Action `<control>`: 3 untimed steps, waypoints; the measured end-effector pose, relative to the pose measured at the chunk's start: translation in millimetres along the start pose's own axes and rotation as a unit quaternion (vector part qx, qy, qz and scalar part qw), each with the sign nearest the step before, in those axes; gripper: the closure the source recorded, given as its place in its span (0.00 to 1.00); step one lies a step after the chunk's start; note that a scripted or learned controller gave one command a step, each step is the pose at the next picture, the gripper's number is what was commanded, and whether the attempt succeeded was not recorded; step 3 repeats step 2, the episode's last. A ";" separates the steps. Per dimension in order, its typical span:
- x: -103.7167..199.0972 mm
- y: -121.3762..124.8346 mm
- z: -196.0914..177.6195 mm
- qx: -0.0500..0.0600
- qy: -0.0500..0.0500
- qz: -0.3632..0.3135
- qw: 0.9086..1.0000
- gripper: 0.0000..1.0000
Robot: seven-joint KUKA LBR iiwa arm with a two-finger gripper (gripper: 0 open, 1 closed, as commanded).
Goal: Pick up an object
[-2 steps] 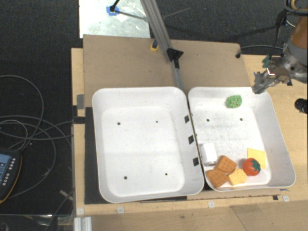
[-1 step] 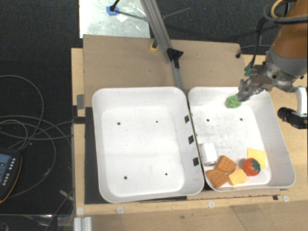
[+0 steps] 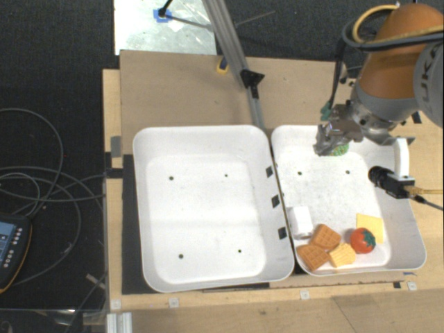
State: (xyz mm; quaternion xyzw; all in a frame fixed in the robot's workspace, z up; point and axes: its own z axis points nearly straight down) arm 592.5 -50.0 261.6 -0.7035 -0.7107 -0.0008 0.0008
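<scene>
One table is seen, tan and pretty bare up top, with two white bins carried side by side. The left bin is the bigger-looking one, with just a few dark dots on its floor. The right bin has all the stuff, bunched at its 6 o'clock end.

One grey arm with an orange band is reached in from 3 o'clock. Its end effector is parked at the 12 o'clock edge of the right bin, right on top of one small green object, which peeks out underneath. Whether the green thing is actually pinched can't be told, and how far the end effector is opened can't be made out either.

Smaller bits, counted: two brown waffle-like pieces touching each other, two yellow blocks, one red tomato-looking toy between the yellows, and one white block by the bin's 9 o'clock wall.
</scene>
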 end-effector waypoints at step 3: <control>99.5 -19.5 1.0 0.000 0.000 -0.001 1.000 1.00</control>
